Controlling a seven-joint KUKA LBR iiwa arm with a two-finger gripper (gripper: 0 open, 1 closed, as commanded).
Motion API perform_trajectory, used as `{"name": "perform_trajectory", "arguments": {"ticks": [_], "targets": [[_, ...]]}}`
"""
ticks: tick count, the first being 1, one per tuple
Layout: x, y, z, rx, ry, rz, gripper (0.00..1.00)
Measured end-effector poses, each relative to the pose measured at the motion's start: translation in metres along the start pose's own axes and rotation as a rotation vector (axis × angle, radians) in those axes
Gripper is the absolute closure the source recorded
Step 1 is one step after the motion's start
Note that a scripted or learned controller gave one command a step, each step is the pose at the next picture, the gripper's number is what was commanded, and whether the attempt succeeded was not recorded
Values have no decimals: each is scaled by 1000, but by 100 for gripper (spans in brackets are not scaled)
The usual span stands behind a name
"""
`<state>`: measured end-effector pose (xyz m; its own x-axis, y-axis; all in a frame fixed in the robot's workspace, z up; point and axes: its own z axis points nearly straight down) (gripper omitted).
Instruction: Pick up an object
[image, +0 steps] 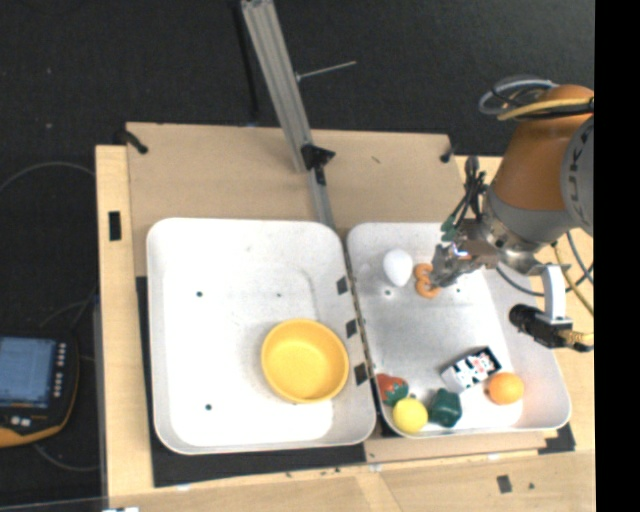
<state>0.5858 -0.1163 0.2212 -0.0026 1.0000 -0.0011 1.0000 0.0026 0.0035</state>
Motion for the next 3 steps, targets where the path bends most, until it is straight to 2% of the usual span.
{"name": "perform_trajectory", "arguments": {"ticks": [1,3], "targets": [[-1,2,-47,-4,0,-1,100],[89,12,-37,4,1,-3,100]]}}
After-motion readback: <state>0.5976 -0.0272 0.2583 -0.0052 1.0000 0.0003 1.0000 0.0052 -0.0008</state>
